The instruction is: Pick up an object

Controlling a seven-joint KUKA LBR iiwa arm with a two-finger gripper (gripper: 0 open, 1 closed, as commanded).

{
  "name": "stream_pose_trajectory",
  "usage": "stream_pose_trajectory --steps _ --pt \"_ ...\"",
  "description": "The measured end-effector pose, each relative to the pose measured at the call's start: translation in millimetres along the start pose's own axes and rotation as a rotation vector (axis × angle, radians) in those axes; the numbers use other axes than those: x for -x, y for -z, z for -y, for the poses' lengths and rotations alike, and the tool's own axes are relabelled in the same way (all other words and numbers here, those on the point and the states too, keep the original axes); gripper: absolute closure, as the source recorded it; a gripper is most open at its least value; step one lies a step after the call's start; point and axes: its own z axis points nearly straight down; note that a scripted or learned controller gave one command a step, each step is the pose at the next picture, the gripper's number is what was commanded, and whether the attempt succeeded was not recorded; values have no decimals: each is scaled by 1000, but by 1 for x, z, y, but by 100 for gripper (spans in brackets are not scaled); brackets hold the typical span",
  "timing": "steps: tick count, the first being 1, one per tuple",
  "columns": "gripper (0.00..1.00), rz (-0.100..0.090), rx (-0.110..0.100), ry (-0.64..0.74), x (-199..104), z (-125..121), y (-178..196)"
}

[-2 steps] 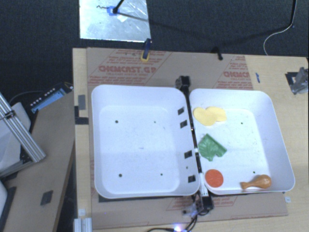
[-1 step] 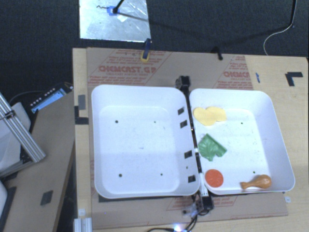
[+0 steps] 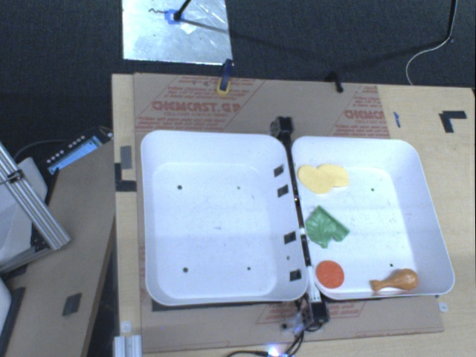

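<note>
Four small things lie in the right bin (image 3: 387, 214), all toward its left and near sides; a yellow piece (image 3: 322, 178) lies at the far left of the floor, a crumpled green piece (image 3: 326, 227) sits below it near the left wall, and a flat orange disc (image 3: 330, 274) rests in the near left corner; a tan piece (image 3: 396, 280), shaped like a drumstick, lies along the near wall, well apart from the disc. The four things do not touch each other. The left bin (image 3: 216, 222) stands just beside the right one; small black clips (image 3: 282, 192) sit along the seam between them. Both bins rest on a cardboard sheet (image 3: 193, 103) with red print; a yellow clip (image 3: 223, 86) is at its far edge. A shiny silver sheet (image 3: 175, 21) lies on the dark floor behind the bench; a white cable (image 3: 435, 47) curves at the top right. About the gripper, I cannot tell if it is spread or pressed together.
</note>
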Motion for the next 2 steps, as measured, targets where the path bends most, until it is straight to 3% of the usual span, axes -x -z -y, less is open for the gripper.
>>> stream_pose_trajectory --steps 1,2 --pt "100 -3 0 10 -56 40 0" --pt "100 1 0 0 -2 34 -1"
